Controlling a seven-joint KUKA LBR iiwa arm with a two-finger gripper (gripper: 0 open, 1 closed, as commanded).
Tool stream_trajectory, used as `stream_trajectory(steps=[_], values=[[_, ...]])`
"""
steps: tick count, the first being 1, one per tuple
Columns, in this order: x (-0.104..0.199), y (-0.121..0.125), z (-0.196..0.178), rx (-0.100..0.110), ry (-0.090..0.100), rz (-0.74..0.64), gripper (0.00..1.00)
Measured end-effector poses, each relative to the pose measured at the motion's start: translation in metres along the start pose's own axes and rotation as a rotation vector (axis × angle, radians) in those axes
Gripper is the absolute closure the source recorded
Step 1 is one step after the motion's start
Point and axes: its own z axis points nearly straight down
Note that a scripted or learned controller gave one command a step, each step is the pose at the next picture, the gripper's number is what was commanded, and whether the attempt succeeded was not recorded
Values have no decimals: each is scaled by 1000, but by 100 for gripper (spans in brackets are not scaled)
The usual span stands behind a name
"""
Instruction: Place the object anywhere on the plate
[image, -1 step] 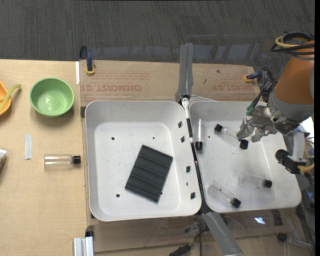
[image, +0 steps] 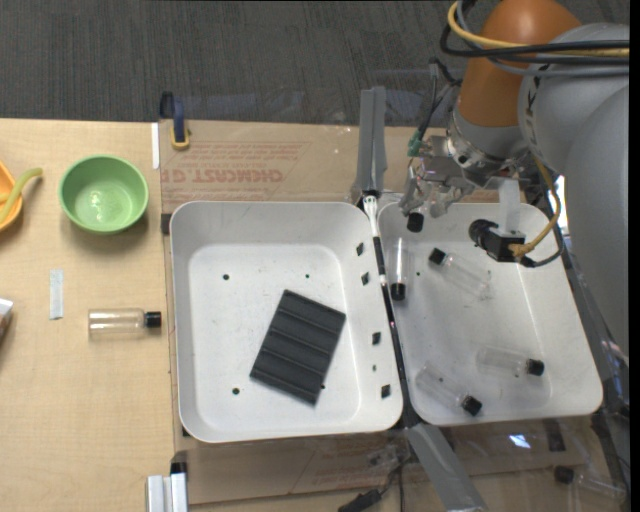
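A dark, ridged rectangular plate (image: 298, 346) lies flat and slightly turned in the left bin (image: 200, 400). Several clear bottles with black caps lie in the right bin (image: 575, 380): one along the left wall (image: 397, 262), one near the middle (image: 462, 272), and two toward the front (image: 508, 362) (image: 443, 388). My gripper (image: 425, 212) hangs over the right bin's back left corner, above and just behind the bottles. It is open, and I see nothing between its fingers.
A black cable loop (image: 492, 238) hangs off the wrist over the right bin's back. On the wooden bench to the left stand a green bowl (image: 104, 193) and another clear bottle (image: 120, 320). The divider between the bins (image: 385, 300) runs front to back.
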Motion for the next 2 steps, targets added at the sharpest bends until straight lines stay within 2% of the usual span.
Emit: stream_trajectory(steps=[1,2], values=[[88,-5,28,1,0,-132,100],[88,-5,28,0,0,-132,0]])
